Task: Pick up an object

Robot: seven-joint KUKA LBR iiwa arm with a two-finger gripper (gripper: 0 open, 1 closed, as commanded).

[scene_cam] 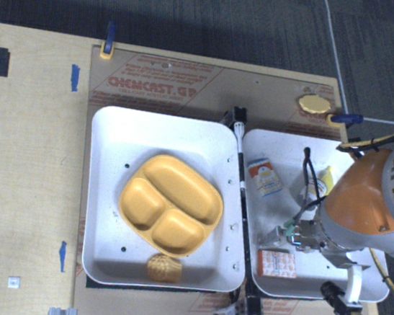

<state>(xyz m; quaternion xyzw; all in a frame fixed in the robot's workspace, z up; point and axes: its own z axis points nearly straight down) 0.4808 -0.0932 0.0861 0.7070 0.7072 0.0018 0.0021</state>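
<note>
Red-and-white, the small flat packet [276, 262] lies near the front edge of my right bin [286, 147], just below and left of the arm's wrist. Up toward the bin's back left sits a second small carton [265, 177], white and blue with a red patch, and a yellow item [326, 180] peeks out beside the arm's orange band [362, 198]. My pincer [295, 232] hangs low over the middle of that bin, just above the red-and-white packet; from this slant I cannot tell whether it is apart or together, and I see nothing caught in it. Over in the left bin [100, 176] a yellow three-compartment tray [169, 202] rests tilted across the middle, with a tan round object [164, 266] just beside its front edge. Both bins sit on a brown board on the pale desk [21, 165].
</note>
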